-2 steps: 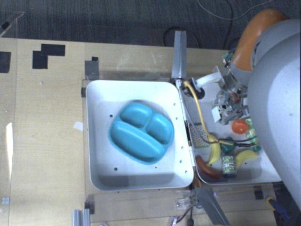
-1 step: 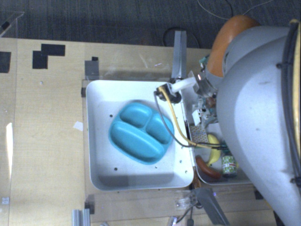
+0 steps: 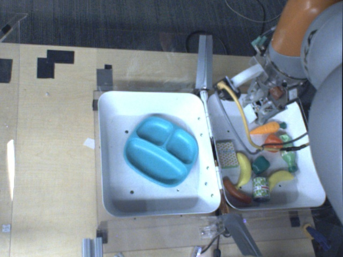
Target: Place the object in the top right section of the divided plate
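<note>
Gripper [image 3: 266, 101] hangs over the upper part of the right bin [image 3: 313, 194], in the upper right of the frame, amid cables and metal fittings; whether it is open or closed cannot be told from this slant, and nothing can be seen held in it. Just below it lies an orange carrot [image 3: 265, 128], with a second, redder carrot [image 3: 274, 140] beneath that one. A yellow hose [image 3: 242, 114] curves down past them on the left. Lower in the same bin sit a banana [image 3: 244, 168], a small dark teal block [image 3: 261, 164], a green-labelled can [image 3: 260, 187], a second banana [image 3: 280, 178] and a dark brown sausage-shaped piece [image 3: 236, 190] at the bottom edge. A speckled sponge [image 3: 226, 153] lies against the bin's left wall.

The left bin [image 3: 115, 197] fills the middle of the frame and bears the blue divided plate [image 3: 161, 150], turned at an angle. Its top right section [image 3: 180, 145] has nothing in it. The plate is well apart from the gripper.
</note>
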Robot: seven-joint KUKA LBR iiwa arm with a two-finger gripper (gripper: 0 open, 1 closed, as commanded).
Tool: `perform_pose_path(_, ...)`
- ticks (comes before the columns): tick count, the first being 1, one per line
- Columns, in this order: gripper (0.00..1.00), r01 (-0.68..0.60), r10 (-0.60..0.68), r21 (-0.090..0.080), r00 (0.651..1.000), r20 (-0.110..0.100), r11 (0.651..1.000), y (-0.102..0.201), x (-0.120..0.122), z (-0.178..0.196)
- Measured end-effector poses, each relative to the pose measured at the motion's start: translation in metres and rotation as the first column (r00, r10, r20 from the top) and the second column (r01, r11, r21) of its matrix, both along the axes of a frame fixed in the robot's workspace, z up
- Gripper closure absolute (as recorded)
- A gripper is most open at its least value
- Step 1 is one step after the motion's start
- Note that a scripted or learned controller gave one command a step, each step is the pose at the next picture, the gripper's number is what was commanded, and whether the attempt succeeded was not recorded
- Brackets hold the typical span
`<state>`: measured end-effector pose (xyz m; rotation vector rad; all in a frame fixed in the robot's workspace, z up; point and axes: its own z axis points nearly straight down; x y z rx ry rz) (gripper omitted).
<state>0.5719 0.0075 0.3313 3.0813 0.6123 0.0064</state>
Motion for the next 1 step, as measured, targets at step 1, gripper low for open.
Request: perform_pose_path(1,1.0,-0.091,0.091,0.001,0.996,-0.004,0.996,0.0387,-0.0652,-0.0959)
